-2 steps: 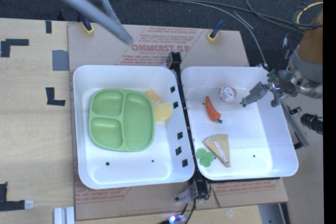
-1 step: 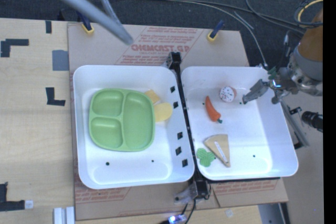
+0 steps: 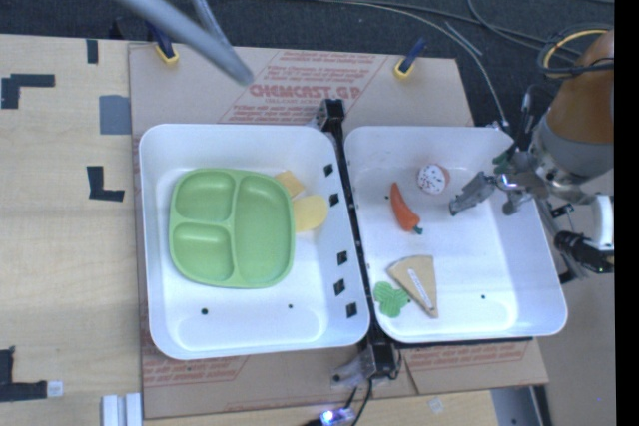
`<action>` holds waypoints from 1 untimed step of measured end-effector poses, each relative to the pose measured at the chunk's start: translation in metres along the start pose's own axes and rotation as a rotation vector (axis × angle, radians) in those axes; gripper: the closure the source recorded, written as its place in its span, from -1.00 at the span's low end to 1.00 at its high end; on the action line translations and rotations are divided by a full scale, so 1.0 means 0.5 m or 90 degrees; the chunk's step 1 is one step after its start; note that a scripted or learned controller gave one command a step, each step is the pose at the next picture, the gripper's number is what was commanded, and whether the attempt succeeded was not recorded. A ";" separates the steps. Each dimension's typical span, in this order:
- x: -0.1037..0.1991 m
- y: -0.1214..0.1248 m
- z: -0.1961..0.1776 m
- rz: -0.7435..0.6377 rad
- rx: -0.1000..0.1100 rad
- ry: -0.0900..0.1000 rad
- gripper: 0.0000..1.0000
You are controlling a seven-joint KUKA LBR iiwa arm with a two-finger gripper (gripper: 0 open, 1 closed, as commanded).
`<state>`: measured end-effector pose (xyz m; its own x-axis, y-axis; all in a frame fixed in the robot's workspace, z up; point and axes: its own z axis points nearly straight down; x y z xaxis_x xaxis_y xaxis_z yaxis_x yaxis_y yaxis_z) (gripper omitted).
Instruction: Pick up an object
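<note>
My gripper (image 3: pixel 488 199) hangs over the right side of the right bin (image 3: pixel 519 314), open, with nothing between its fingers. To its left a red-orange carrot (image 3: pixel 402 209) lies on the bin floor. A small round white piece with red marks (image 3: pixel 432 179) sits just beyond the carrot. Nearer the front lie a tan sandwich wedge (image 3: pixel 417 281) and a green leafy piece (image 3: pixel 389 298). The gripper is apart from all of them, closest to the round piece.
The left bin (image 3: pixel 180 329) holds a green divided plate (image 3: pixel 233 226) with two yellow pieces (image 3: pixel 305 205) at its right edge. A black divider (image 3: pixel 344 234) runs between the bins. Cables lie beyond the bench at the back.
</note>
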<state>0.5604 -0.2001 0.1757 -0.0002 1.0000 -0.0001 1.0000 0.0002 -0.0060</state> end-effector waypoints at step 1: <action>0.009 0.000 0.088 -0.001 -0.001 0.000 -1.00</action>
<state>0.5602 -0.1957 0.1316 -0.0015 1.0000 0.0002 1.0000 0.0015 -0.0051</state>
